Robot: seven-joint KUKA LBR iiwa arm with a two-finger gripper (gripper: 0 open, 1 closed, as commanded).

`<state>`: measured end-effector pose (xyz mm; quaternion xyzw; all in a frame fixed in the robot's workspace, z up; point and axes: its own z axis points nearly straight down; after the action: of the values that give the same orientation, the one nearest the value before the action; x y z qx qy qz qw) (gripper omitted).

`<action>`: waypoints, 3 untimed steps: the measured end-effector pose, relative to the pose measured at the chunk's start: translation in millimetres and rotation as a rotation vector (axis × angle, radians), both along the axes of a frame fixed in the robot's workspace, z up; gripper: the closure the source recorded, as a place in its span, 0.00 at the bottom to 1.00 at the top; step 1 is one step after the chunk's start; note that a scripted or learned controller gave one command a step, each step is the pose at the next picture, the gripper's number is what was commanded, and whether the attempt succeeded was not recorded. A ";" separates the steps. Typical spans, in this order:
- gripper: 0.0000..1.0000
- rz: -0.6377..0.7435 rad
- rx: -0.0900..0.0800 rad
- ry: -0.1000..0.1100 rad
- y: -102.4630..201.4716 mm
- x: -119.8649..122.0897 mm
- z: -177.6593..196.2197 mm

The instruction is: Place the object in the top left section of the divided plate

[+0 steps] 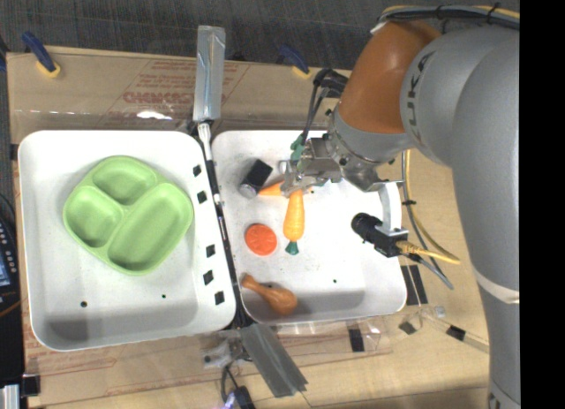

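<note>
You have two bins side by side; the left bin point(53, 310) holds the divided plate point(129, 213) near its middle; the right bin point(353, 297) holds the rest. In it, the carrot point(294, 217) lies below the gripper point(305, 177), with a second carrot point(269, 191) just left of its top; the small block point(256, 174) sits beside that one; the round slice point(261, 238) lies left of the carrot's lower end; the drumstick point(269, 294) rests near the front wall.
</note>
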<state>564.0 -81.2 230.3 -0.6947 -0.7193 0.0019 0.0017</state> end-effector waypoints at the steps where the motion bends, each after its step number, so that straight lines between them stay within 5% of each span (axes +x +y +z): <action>1: 1.00 0.149 0.001 -0.005 87.5 44.8 99.0; 2: 1.00 0.122 0.001 -0.007 62.1 -22.6 175.5; 3: 1.00 0.065 0.000 -0.007 48.0 -87.2 212.8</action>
<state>476.8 -33.2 443.2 -0.6711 -0.7414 -0.0004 -0.0006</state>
